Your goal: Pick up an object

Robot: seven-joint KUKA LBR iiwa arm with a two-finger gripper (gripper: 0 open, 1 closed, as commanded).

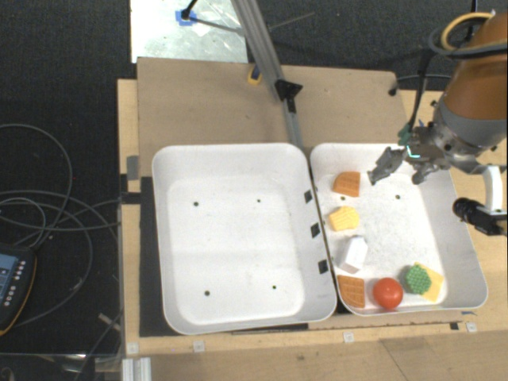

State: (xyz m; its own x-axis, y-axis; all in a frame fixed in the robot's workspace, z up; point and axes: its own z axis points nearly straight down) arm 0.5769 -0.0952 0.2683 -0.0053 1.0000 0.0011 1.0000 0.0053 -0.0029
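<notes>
Gripper [403, 167] spread, nothing held, nr right bin [468, 248] far rim (centre bare).

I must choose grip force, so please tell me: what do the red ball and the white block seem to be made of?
Red ball: probably smooth plastic, a toy tomato; its color is even with a slight sheen. White block: matte, with flat faces and sharp edges, perhaps foam or painted wood; the look leaves it open.
</notes>
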